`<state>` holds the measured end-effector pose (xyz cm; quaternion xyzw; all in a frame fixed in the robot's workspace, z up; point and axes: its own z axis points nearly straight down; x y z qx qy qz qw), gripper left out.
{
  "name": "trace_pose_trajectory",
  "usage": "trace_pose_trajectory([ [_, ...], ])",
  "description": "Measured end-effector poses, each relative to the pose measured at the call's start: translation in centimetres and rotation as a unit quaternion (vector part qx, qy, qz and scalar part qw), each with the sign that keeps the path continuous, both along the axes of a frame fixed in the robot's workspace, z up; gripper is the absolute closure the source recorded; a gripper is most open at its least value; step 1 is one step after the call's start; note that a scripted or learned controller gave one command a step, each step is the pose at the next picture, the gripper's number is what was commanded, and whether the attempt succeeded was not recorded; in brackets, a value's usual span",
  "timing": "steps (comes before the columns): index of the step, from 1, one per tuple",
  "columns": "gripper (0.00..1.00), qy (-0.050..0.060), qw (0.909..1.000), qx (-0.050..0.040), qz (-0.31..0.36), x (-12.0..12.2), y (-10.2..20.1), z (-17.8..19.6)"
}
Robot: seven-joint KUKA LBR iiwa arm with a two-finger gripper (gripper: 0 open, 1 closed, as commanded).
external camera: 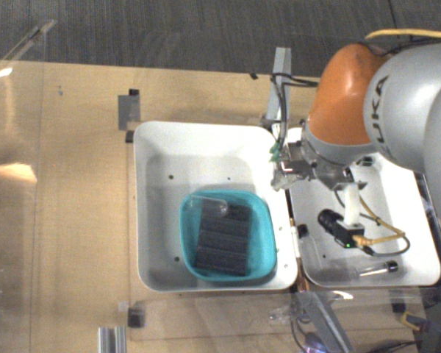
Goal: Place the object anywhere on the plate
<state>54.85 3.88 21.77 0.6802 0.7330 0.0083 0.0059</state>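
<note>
A teal square plate [262, 230] sits in the left white bin [156, 197], toward its front. A black ridged block [224, 240] lies flat on the plate, slightly tilted, with a small shiny patch at its far end. My gripper [285, 169] hangs under the orange wrist band, over the wall between the two bins, up and to the right of the plate. It is apart from the block, and the wrist hides most of it.
The grey arm covers the far part of the right white bin [419, 271]. A thin dark pen-like thing [376, 270] lies near that bin's front edge. Bare bin floor lies left of and behind the plate.
</note>
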Motion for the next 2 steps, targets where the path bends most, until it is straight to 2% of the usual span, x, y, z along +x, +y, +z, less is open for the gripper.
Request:
trace_pose_trajectory([
  [1,1.0,0.007,0.9988,-0.0026,0.048,2.0,-1.6,-3.3],
  [2,1.0,0.004,0.9972,-0.0028,0.074,2.6,-1.0,9.1],
])
